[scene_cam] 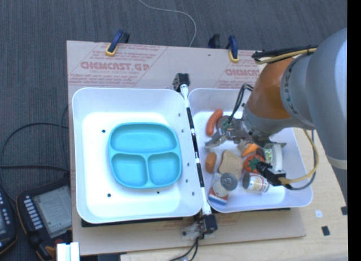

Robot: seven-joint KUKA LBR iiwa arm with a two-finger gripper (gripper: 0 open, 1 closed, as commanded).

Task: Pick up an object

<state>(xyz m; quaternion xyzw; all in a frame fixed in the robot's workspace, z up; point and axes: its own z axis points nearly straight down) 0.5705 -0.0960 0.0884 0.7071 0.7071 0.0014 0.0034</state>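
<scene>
So the arm (299, 93) is reaching in from the right and has its gripper (221, 136) down in the right bin (299, 198), right over the pile of toy food; makes sense, since that's where everything pickable is bunched up. Can't honestly tell whether the fingers are spread or pinched, too small and cluttered down there, and nothing is clearly sitting between them; I wouldn't call it a hold.

The closest candidate to the tip looks like the orange-red sausage (214, 121), lying tilted just above the gripper near the bin's left wall; smooth, rounded, probably slippery for two fingers. Just below sits a slice of bread (229, 162), flat and tan, with a small orange lump (210, 162) beside it; then a can (228, 182) and a little jar (255, 182) lying near the front edge, plus something carrot-like (252, 151) tucked under the wrist.

The left bin (90, 107) just has a blue divided tray (145, 154) sitting flat in the middle; my guess is that's where picked things end up.
</scene>
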